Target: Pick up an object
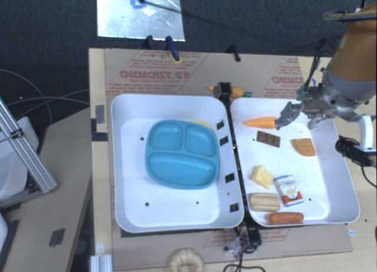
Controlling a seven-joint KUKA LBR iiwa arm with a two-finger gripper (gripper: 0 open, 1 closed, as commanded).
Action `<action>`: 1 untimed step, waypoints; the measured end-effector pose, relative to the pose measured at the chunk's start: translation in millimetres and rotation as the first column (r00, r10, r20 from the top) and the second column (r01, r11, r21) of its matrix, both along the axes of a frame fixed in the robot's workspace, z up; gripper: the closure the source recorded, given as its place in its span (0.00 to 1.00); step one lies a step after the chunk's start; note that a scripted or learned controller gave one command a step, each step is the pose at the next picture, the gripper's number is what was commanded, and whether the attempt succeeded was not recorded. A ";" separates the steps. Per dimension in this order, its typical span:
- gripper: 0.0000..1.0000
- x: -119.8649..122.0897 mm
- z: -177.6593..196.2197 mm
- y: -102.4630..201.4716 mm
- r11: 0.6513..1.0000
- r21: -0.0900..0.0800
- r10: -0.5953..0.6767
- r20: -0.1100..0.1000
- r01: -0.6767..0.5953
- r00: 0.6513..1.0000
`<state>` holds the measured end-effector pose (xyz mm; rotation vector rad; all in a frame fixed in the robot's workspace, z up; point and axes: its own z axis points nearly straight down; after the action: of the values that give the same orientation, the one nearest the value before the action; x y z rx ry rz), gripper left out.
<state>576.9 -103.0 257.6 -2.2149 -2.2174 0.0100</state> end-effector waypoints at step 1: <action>0.00 2.0 6.2 0.1 1.000 -0.001 0.002 0.011 -0.002 1.000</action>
<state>579.0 -102.8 263.8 -2.2190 -2.2256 -0.0012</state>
